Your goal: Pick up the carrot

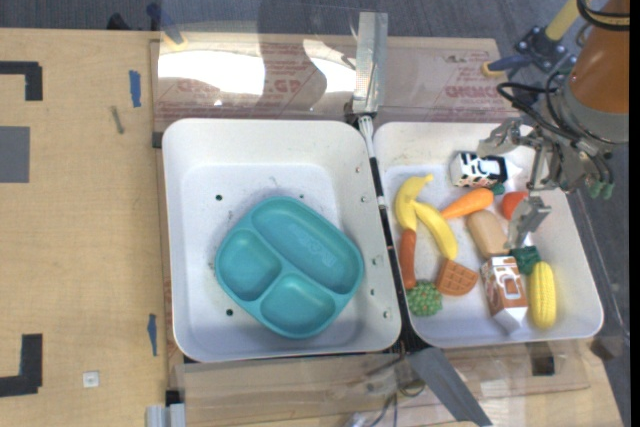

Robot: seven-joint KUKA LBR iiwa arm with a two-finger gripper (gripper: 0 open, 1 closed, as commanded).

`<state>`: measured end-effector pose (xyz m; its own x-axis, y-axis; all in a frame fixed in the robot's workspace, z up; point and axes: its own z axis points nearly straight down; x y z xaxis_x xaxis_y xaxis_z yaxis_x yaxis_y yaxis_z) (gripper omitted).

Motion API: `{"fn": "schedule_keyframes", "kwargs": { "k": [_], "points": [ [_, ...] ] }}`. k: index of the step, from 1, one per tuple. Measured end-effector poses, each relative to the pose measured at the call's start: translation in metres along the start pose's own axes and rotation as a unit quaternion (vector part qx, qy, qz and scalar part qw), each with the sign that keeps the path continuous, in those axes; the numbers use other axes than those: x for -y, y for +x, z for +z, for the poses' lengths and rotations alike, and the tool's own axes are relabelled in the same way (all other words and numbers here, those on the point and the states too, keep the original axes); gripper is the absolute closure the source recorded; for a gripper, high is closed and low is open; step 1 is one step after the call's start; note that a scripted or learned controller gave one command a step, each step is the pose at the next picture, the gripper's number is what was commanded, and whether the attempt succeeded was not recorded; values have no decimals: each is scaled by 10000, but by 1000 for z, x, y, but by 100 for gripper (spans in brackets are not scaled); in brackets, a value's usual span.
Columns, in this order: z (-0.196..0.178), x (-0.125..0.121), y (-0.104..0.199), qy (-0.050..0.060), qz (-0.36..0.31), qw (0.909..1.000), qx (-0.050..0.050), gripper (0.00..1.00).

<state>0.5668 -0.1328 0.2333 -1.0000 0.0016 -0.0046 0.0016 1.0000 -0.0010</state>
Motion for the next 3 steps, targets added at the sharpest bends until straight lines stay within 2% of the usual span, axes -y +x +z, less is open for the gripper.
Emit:
{"fn": "schedule_keyframes", "kwargs": {
  "k": [1, 2, 3],
  "points": [
    [147, -12, -28, -2, 636, 9980, 19, 0],
    [135, -13, -30, 0, 627, 9980, 39, 100],
    [27, -60, -16, -13, 1574, 9875, 67, 100]
  ]
}}
